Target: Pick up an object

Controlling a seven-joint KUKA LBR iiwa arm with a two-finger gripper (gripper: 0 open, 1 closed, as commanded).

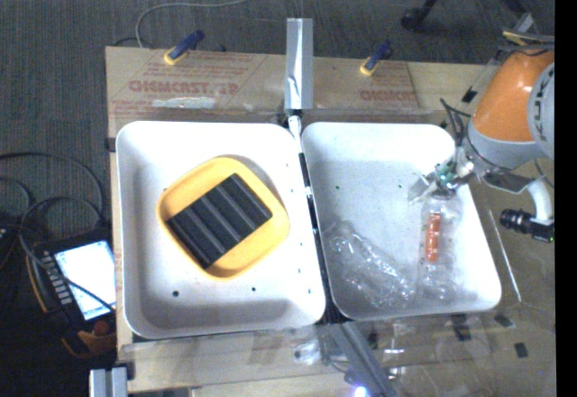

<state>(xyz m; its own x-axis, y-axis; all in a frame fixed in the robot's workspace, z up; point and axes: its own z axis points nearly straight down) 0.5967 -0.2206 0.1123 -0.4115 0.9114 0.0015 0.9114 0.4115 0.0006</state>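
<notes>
Two clear plastic things lie in the right bin (397,138), and either could serve as the object to pick up. One is a clear packet with an orange strip inside (434,237), lying lengthwise near the bin's right wall, its upper end drawn up toward the claw (448,173). The other is a crumpled clear wrapper (365,264), lower down, reaching toward the bin's near edge; the two seem to meet near the bottom right corner, though the clear film makes the boundary hard to trace.

The claw sits at the packet's top end, low over the right bin's upper right corner, and the film looks bunched just below it. Whether it is parted or closed cannot be told; it is too small and cluttered here. The grey arm with its orange band (509,106) comes in from the right, above the bin's edge.

As a judgement, the step in hand is the grasp itself or the start of a lift on the packet. The next move calls for a secure pinch on thin, slippery film, then a straight rise slow enough that the packet does not slide free or drag the wrapper along.

The left bin (144,152) holds a yellow tray with a black ribbed insert (224,216), well apart from the action. Both bins rest on the desk (207,84).
</notes>
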